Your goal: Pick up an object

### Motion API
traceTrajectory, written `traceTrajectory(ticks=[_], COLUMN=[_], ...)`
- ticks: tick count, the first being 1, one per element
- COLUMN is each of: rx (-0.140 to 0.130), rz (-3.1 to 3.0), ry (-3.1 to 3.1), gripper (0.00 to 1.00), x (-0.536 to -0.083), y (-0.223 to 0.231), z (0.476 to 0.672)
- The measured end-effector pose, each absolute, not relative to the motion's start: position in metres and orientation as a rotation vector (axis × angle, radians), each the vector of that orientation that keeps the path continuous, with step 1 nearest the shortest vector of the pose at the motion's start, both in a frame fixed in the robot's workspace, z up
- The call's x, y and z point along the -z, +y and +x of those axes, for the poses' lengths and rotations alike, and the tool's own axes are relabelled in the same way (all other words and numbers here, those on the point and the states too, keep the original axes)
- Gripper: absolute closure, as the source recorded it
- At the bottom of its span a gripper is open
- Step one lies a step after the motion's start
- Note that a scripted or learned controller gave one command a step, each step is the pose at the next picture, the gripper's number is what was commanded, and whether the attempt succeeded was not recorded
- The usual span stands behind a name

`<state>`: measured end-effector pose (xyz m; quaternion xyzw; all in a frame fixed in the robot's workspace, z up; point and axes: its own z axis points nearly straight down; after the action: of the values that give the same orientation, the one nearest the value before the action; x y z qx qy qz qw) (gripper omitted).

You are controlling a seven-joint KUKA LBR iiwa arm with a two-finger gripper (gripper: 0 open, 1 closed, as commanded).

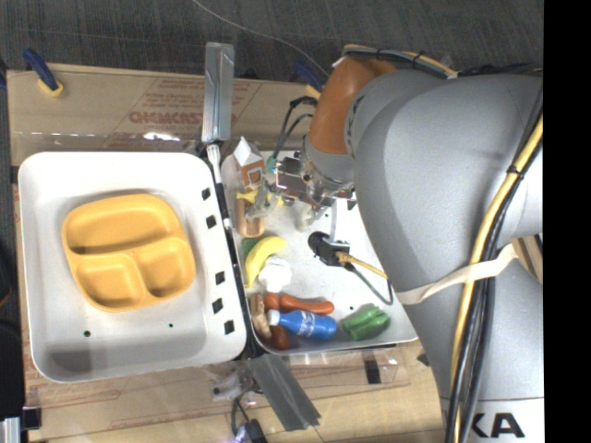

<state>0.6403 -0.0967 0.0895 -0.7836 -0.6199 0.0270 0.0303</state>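
Approach step judged in hand: gripper (297,185) is lowered at the right bin's (388,340) far-left corner beside a small carton (247,160), jaw state not discernible; closure on one item is required next.

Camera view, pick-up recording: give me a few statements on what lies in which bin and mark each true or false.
1. The yellow divided tray lies in the left bin. True.
2. The banana lies in the left bin. False: it lies in the right bin.
3. The blue bottle lies near the right bin's front edge. True.
4. The green pepper rests on the yellow divided tray. False: it lies in the right bin, beside the blue bottle.
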Motion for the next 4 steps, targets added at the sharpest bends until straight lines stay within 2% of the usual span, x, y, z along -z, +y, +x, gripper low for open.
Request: traceTrajectory(ticks=[1, 2, 3, 4], rx=[-0.072, -0.084, 0.004, 0.015], rz=[-2.397, -2.392, -2.262, -2.258], ry=[-1.924, -1.92, -2.179, -2.188], gripper=[1.0, 0.0, 0.0, 1.0], x=[-0.1, -0.098, -0.094, -0.107], y=[-0.088, -0.088, -0.092, -0.089], z=[0.643, 0.64, 0.522, 0.526])
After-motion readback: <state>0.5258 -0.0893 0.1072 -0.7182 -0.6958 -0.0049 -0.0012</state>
